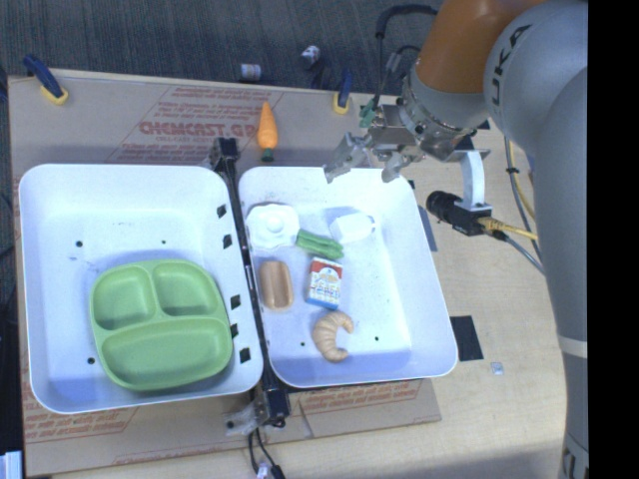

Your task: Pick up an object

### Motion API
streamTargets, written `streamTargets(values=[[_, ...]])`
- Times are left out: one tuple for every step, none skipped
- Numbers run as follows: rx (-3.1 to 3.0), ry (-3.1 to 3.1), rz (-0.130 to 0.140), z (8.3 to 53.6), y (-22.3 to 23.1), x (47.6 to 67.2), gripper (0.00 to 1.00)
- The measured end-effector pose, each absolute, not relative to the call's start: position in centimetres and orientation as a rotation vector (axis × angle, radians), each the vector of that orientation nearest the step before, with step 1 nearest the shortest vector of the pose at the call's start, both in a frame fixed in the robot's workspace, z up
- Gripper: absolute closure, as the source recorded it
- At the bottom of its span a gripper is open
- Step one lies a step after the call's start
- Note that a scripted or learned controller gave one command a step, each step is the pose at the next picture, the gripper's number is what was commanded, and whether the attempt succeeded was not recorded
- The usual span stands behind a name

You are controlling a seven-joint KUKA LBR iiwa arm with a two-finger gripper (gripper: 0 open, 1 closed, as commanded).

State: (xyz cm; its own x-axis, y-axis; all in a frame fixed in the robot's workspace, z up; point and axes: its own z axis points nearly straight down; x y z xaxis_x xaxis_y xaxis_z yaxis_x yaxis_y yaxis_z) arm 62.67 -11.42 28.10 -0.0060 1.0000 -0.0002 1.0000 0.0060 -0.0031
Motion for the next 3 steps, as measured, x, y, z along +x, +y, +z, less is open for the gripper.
streamTargets(values=[[-2.208, -2.231, 0.004, 29.2, -11.3, 62.7, 1.00], [-2.208, -2.231, 0.004, 29.1, -11.3, 62.7, 0.00], [-2.203, -2.234, 0.003, 30.2, -11.3, 62.8, 1.00]])
